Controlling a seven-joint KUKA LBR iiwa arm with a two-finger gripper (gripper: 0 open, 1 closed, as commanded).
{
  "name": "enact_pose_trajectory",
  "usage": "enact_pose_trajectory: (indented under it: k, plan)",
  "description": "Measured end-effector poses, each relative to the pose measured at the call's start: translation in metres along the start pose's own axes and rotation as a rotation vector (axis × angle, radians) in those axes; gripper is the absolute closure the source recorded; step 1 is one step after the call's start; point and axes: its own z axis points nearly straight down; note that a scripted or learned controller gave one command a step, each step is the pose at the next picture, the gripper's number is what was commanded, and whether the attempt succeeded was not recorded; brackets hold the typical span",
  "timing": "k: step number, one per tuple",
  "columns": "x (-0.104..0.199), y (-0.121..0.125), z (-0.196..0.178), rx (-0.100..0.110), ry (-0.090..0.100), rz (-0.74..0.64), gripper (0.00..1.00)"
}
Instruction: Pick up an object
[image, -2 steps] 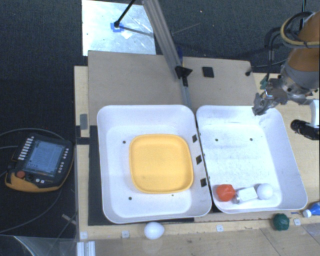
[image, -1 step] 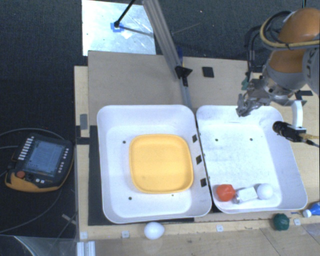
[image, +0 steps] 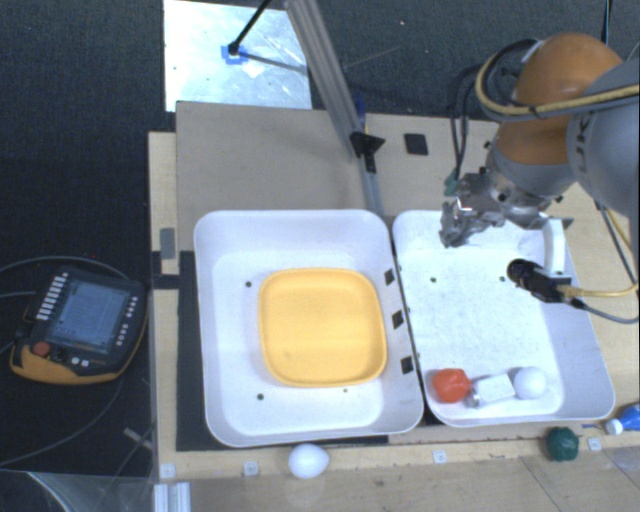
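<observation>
A yellow square plate (image: 322, 326) lies in the left bin (image: 225, 250). In the right bin (image: 480, 300), along its near edge, sit a small red-orange object (image: 449, 384), a white oblong piece (image: 490, 389) and a white ball (image: 530, 381), close together. My gripper (image: 455, 230) hangs over the far left corner of the right bin, well away from those three objects, with nothing visible between its fingers. The fingers point down and are small and dark.
A white egg-shaped object (image: 308, 461) lies on the bench in front of the left bin. A dark green ball (image: 561, 443) rests beyond the right bin's near corner. A teach pendant (image: 75, 325) sits at the left. A black cable fitting (image: 532, 277) overhangs the right bin.
</observation>
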Motion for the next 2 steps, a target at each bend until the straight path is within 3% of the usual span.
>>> enact_pose_trajectory:
  k: [2]
  plan:
    - [0.103,-0.034,-0.007,-0.002,0.001,-0.001,1.00]
